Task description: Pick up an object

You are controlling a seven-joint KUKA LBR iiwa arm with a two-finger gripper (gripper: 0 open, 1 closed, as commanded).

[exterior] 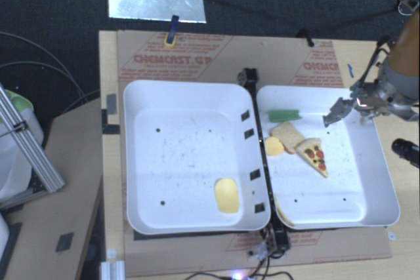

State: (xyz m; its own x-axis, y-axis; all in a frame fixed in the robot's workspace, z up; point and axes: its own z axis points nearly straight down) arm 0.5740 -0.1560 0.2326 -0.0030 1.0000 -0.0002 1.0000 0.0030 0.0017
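I saw the end effector (pixel 333 116) hovering over the right bin (pixel 374 206); whether it was apart or together, I couldn't tell. The pizza slice (pixel 314 156) lay just down-left of it, long axis diagonal.

Left bin (pixel 170 108) open except yellow piece (pixel 227 195); right bin (pixel 367 167) crowded near divider, open elsewhere

Pincer (pixel 333 116) above right bin (pixel 377 160), near pizza slice (pixel 314 157)
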